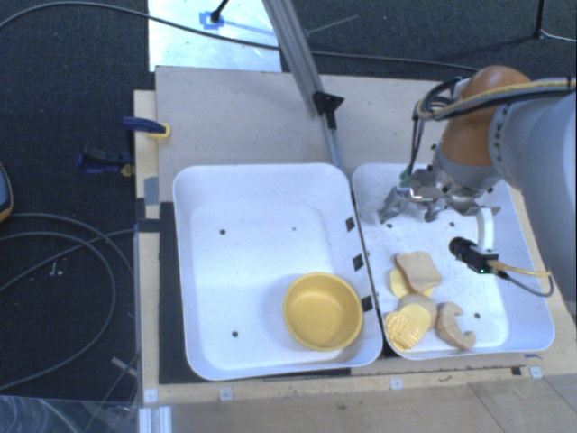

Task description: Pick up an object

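Here is the grey arm with its orange band (482, 84) reaching in from the right, and its end effector (410, 204) hangs low over the far part of the right-hand shallow white plastic bin (532, 332), its metal fingers pointing down toward the bare white floor there. Whether those fingers are spread or closed, I cannot tell from this slant, and nothing can be made out between them. Take that right-hand bin as the landmark: on its near side, clustered against its left wall, lie the candidates for picking. There is a pale tan square slice that looks like toast (419, 271), tilted a little, and touching its left edge a small yellow round piece (398, 283). Just nearer the camera sits a yellow ridged shell-shaped piece (407, 326), and just beside that, to its right, a beige curved lump (453, 326). All four lie well apart from the end effector, toward the bin's near edge. A small black cylinder on a yellowish cable (469, 253) hangs over the bin's middle, between the end effector and the food pieces. To the left of the landmark bin, with the two rims touching, the second white bin (225, 197) carries a round yellow plastic bowl (323, 310), upright in its near right corner. Both bins rest on the pale tan worktop (234, 115).
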Controlling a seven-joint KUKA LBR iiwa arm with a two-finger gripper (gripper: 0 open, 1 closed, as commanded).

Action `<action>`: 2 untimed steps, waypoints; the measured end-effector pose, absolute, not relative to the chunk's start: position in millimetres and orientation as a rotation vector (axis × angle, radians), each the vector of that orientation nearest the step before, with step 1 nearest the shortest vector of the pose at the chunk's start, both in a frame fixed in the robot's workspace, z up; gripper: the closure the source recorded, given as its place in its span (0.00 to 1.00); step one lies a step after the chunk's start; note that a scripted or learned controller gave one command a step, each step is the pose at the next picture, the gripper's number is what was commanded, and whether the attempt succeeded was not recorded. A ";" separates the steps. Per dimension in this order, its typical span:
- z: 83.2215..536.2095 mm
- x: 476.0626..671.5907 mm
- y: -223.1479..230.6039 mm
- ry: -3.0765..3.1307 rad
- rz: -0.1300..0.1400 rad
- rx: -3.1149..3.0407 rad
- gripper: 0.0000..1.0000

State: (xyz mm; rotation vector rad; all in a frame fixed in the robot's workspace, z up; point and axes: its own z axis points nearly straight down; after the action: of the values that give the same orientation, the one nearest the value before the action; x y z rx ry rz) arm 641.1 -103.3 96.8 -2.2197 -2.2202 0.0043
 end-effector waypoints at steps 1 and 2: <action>91.1 641.8 -103.2 -2.222 0.000 -2.222 0.00; 103.0 643.1 -103.2 -2.224 -0.005 -2.225 1.00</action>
State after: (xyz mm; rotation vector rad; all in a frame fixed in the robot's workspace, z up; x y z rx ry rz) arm 643.1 -103.2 103.0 -2.2248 -2.2242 -0.0048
